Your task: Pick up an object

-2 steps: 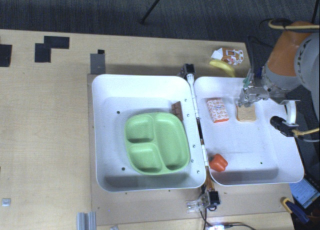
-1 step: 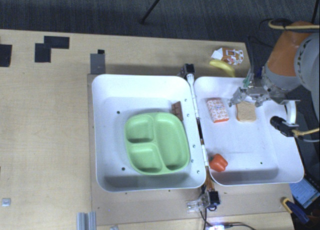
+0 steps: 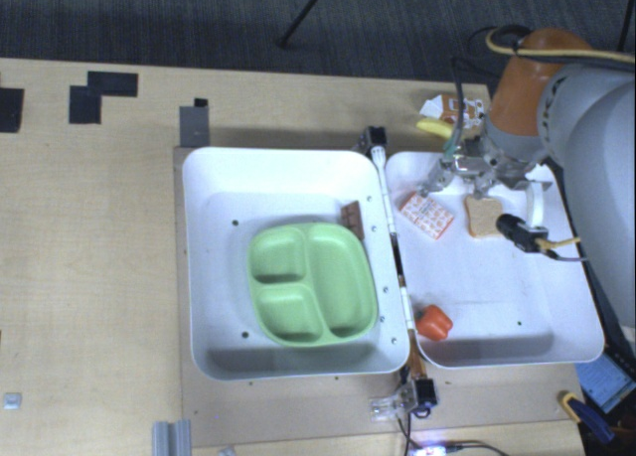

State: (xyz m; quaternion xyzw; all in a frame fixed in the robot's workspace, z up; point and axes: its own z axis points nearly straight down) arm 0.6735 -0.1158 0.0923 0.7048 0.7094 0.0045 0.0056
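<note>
A pale wooden desk (image 3: pixel 89 245) carries two shallow white bins side by side, with dark flooring beyond its far edge. The grey arm with an orange band (image 3: pixel 586 136) reaches in over the far edge of the right bin (image 3: pixel 497 345). The left bin (image 3: pixel 214 245) holds a light green plastic tray with three compartments (image 3: pixel 310 283), and a small brown piece (image 3: pixel 351 216) lies at the tray's far right corner. In the right bin, a red-and-white patterned square packet (image 3: pixel 427 216) and a tan bread-shaped slice (image 3: pixel 483 216) lie near the far edge, just apart. A small orange chunk (image 3: pixel 433 323) sits in that bin's near left corner. The gripper (image 3: pixel 460 184) hovers over the gap between packet and slice, its fingers spread with nothing between them. The risk, as I judge it, is that it comes down into that gap and catches neither thing. It could also merely nudge the flat packet, which offers little edge to grip, and the bin's far wall leaves little room.
</note>
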